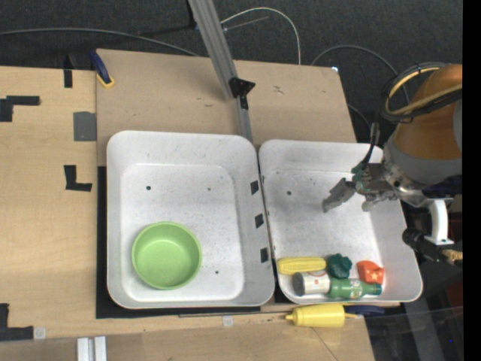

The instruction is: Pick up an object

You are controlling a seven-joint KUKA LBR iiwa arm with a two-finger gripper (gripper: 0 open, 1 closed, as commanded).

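Yellow plastic marks the nearest thing: a squeeze bottle (319, 316) is laid on its side on the wooden bench (188, 89), just outside the near rim of the right-hand shallow white bin (301, 156). Just beyond that rim, in the near corner of this bin, a small cluster of toy-like items is gathered close together: a yellow corn cob (301, 265), a white canister with a red label (310, 283), a green bottle lying flat (355, 289), a dark green lumpy piece (339, 264), and an orange-red piece (370, 272) toward the right wall. These items are seen touching or nearly touching one another.

In the left-hand shallow white bin (180, 145), a round lime-green bowl (166, 255) is set upright in the near left corner.

Farther back, over the middle of the right bin, the dark two-finger gripper (336, 198) is held above bare floor, well apart from the cluster. Nothing is seen between its fingers; whether they are spread or closed cannot be told from this angle. The grey arm with its orange band (432, 119) is seen reaching in from the right.

Beyond both bins, a grey metal pole (214, 36) is slanted across the bench, and a thin white cable (270, 17) is looped over the dark floor behind.
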